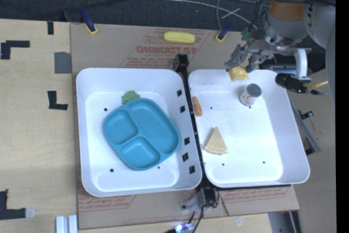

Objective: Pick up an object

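A small yellow object (pixel 238 73) is seen clamped in the gripper (pixel 240 67) above the right bin's (pixel 283 169) far rim; a grey can (pixel 250 94) stands nearby.

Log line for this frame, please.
gripper: above right bin far edge | yellow piece at fingertips, grasp unconfirmed

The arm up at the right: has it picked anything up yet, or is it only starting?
It looks partway. The two-finger gripper hangs above the back edge of the right white bin, with a small yellow lump at its fingertips, apparently grasped and lifted. Left lying in that bin: a grey cylinder, a tan wedge and a small orange piece. Carrying the lump clear remains.
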Robot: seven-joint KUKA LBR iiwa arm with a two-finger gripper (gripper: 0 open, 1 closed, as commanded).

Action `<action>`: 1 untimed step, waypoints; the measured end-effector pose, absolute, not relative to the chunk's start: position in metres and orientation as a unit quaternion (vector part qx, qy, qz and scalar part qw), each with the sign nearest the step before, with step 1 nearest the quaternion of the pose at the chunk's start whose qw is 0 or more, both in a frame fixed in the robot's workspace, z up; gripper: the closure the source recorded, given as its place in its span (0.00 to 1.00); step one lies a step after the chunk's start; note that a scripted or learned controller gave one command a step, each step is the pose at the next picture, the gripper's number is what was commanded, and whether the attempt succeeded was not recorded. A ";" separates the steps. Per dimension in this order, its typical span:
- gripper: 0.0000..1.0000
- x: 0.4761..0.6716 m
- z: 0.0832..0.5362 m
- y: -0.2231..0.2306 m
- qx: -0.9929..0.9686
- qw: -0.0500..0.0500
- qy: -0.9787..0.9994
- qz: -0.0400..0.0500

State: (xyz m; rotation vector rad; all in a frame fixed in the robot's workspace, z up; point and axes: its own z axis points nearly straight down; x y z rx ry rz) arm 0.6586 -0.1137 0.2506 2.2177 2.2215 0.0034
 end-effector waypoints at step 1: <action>1.00 0.658 0.247 -0.049 0.705 -0.001 0.709 0.000</action>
